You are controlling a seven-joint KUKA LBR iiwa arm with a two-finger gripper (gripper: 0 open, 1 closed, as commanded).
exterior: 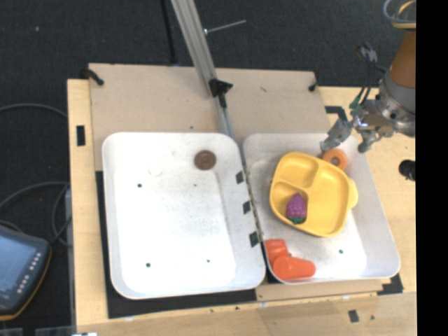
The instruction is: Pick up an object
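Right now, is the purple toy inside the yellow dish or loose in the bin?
Inside. The purple toy lies in a compartment of the yellow dish, which sits in the right bin.

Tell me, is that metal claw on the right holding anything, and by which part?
Nothing is held. The gripper hangs open above the right bin's far corner, close by a small orange piece beside the yellow tray, with nothing between its fingers.

A slanted aluminium rail (194,37) runs from twelve o'clock down toward the centre, ending at a black clamp (220,87) on the tan bench board (154,103). A handheld pendant (19,266) with an orange edge lies at eight o'clock on dark carpet (42,33), cables (28,110) looping above it.
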